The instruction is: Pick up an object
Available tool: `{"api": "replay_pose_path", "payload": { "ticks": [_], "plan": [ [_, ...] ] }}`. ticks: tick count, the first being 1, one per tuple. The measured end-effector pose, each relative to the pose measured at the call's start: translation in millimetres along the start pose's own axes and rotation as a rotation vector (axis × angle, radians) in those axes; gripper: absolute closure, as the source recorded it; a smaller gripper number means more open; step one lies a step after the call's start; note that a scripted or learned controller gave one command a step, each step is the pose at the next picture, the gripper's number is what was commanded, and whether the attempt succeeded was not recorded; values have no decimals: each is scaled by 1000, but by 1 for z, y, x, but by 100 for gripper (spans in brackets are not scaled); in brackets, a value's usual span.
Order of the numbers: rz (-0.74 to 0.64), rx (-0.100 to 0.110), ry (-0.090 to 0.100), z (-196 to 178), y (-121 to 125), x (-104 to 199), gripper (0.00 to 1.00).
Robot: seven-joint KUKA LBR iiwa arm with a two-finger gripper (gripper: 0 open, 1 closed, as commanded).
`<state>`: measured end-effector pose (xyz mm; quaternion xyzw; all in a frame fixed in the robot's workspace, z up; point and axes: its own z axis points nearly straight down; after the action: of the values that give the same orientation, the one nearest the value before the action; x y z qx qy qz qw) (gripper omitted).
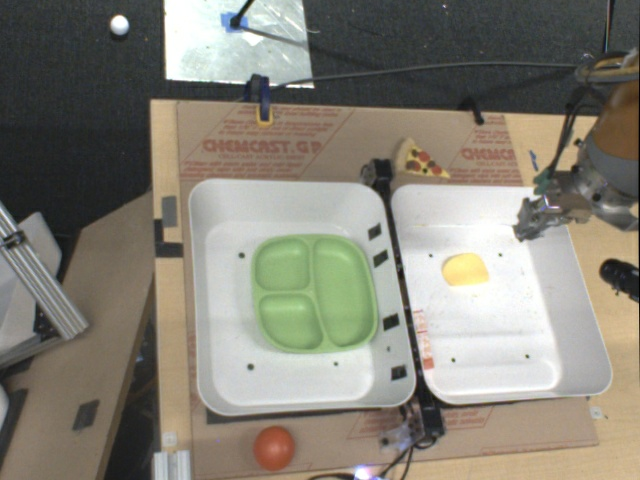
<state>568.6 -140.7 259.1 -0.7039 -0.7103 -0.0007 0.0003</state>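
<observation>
A small yellow object (465, 269) lies on the floor of the right bin (560, 368), a little above its middle. My gripper (531, 220) hangs over the same bin's upper right part, to the right of the yellow object and apart from it. Nothing shows between its tips. A green divided plate (313, 293) rests in the left bin (220, 368).
A toy pizza slice (422, 160) lies on the bench behind the bins. A red-orange ball (274, 447) sits at the bench's front edge. A blue clamp (260, 96) stands at the back edge, and cables run across the back.
</observation>
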Motion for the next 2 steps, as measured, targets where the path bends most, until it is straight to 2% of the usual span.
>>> {"api": "replay_pose_path", "payload": {
  "ticks": [1, 2],
  "plan": [
    [0, 0, 0, 16, -11, 49, 100],
    [0, 0, 0, 11, -27, 99, 100]
  ]
}}
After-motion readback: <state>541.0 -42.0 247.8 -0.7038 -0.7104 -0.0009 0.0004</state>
